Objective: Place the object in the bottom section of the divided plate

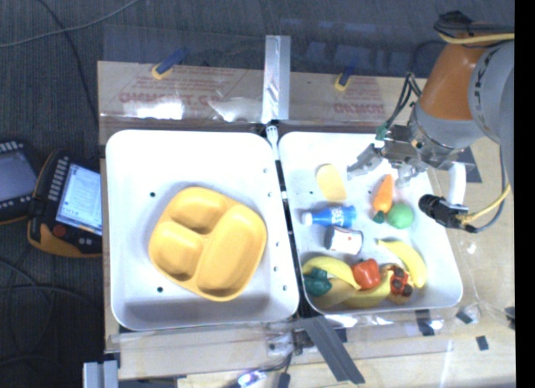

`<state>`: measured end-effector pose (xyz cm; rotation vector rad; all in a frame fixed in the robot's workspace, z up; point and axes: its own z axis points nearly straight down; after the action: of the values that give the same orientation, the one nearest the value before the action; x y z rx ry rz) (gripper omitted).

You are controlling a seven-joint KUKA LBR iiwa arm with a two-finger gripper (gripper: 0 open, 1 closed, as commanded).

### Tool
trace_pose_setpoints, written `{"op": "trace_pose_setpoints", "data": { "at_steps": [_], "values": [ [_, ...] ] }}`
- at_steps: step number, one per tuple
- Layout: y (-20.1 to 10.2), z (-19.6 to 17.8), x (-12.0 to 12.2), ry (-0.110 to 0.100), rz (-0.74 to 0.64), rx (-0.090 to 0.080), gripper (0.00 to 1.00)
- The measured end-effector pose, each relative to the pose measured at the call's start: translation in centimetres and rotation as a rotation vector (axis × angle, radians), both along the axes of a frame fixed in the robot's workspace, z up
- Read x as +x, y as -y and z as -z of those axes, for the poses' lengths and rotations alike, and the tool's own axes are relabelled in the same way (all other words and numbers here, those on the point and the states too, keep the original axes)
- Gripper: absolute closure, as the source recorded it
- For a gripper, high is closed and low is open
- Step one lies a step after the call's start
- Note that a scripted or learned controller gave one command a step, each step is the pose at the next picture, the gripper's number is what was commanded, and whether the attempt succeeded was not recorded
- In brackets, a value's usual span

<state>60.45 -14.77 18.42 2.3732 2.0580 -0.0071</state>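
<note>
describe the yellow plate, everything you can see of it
The plate is a yellow divided dish with rounded corners, plastic by its look and a bit glossy. Raised ridges split it into three sections: two smaller ones at upper left and a large one at lower right. It lies flat, right side up and turned at an angle, near the middle of the left bin. Nothing lies in it, and it touches only the bin floor.
</note>
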Motion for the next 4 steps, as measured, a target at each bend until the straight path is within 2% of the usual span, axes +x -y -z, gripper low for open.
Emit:
{"op": "trace_pose_setpoints", "data": {
  "at_steps": [1,2,3,4],
  "values": [
    [-0.1,-0.8,0.0,-0.002,-0.003,0.000,1.00],
    [-8.2,-3.3,-2.5,0.000,-0.224,0.004,1.00],
    [-9.2,-7.3,-2.5,0.002,-0.143,0.003,1.00],
    [-9.3,-8.1,-2.4,0.001,-0.145,0.003,1.00]
  ]
}}
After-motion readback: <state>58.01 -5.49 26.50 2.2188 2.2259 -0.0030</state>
